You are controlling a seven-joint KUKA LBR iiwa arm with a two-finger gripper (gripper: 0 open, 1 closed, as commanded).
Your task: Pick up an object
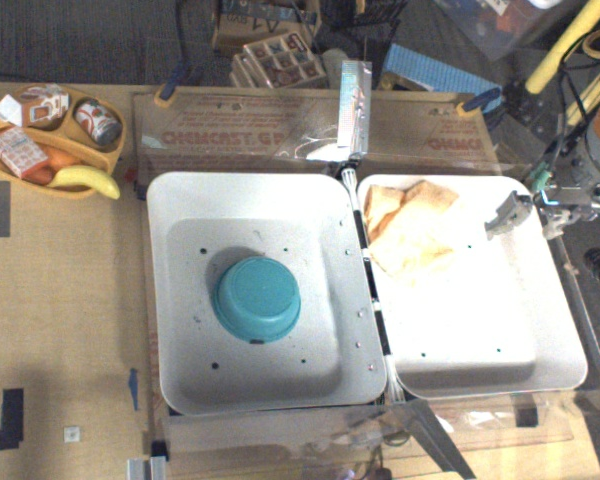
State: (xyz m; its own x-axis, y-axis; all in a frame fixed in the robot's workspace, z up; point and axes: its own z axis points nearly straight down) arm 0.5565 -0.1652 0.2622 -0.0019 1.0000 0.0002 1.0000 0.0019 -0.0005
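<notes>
A teal bowl (258,298) lies upside down in the middle of the left bin (180,218). A crumpled tan cloth (408,226) rests in the far left corner of the right bin (500,358). My gripper (503,215) reaches in from the right, over the far right part of the right bin. It is well to the right of the cloth and apart from it. Nothing shows in its grasp.
A yellow tray (50,148) with a banana and toy food sits on the bench at the far left. Flat cardboard (240,133) lies behind the bins, with boxes and cables beyond it. A thin upright divider (355,108) stands behind the gap between the bins.
</notes>
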